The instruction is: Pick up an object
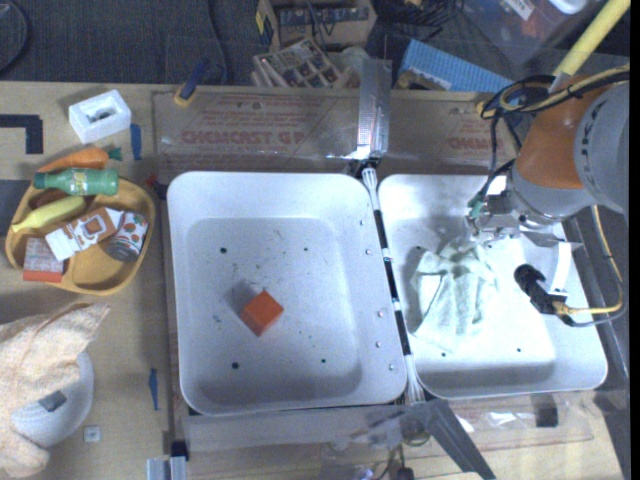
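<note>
Wood table (70,388) at far left carries a tan bowl (110,273) of mixed toy food: green bottle, yellow banana shape, printed cartons. Peach cloth (45,353) bunched at 7 o'clock, cut off by the frame edge.

Left bin (200,203): shallow white plastic, rounded corners, scuffed floor. Orange block (262,312) sits alone slightly low of centre, roughly cubic so no real long axis; rotated so a corner points toward 6 o'clock.

Right bin (570,368): same shape. White rag (455,293) with greenish smudges, crumpled and soft, long axis running 12 to 6, lying left of centre, just below the gripper.

Gripper (492,218) sits at the bin's 12 o'clock over the rag's top end. Cannot tell finger state; the wrist body covers them and that area is blurred. Grey arm (600,158) with orange band enters from 3 o'clock, partly cropped. Black cable (540,293) with yellow tip hangs over the bin's right side.
</note>
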Motion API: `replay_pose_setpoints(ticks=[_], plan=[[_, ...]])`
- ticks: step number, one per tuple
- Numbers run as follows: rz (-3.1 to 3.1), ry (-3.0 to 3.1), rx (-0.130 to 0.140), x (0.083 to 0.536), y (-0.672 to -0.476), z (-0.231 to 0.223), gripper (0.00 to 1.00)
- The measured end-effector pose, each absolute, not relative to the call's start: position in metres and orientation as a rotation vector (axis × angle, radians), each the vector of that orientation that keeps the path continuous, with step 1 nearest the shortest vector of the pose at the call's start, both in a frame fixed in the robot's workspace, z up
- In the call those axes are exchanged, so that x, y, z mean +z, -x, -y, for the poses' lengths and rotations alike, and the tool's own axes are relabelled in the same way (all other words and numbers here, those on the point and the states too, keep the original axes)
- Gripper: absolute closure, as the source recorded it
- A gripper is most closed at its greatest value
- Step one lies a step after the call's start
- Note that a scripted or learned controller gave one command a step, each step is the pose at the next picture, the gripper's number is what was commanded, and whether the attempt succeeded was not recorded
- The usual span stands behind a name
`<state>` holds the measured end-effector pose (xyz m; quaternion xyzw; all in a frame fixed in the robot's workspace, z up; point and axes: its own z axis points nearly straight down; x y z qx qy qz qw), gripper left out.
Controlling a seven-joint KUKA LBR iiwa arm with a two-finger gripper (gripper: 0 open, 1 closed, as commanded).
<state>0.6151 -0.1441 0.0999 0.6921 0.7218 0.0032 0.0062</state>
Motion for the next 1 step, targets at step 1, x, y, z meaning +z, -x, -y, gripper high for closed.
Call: replay_pose_setpoints(ticks=[1], plan=[[-2.401, -2.013, 0.005, 0.0884, -0.6612, 0.1064, 1.00]])
